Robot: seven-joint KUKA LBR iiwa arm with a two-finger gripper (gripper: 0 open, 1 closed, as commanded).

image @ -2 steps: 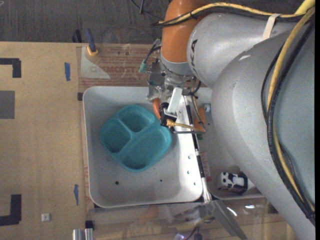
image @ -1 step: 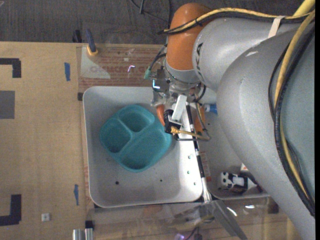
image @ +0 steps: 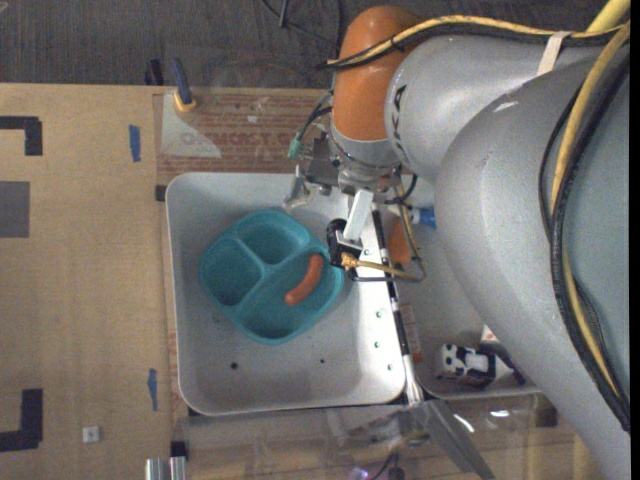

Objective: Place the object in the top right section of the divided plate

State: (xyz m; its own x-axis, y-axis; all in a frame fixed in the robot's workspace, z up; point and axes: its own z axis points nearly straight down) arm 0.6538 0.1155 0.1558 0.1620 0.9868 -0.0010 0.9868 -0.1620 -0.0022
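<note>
Gripper: I cannot tell whether jaws are apart or together. It hangs over upper rim of teal divided plate in left white bin. 1 orange sausage lies on plate's right side, by divider, apart from gripper. I judge placement step near done. Next: check section, lift clear.

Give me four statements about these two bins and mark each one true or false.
1. The teal divided plate sits in the left bin. True.
2. The orange sausage lies on the bin floor beside the plate. False: it lies on the plate.
3. The black-and-white toy is in the right bin. True.
4. The plate is turned upside down. False: it sits open side up, with its sections showing.
</note>
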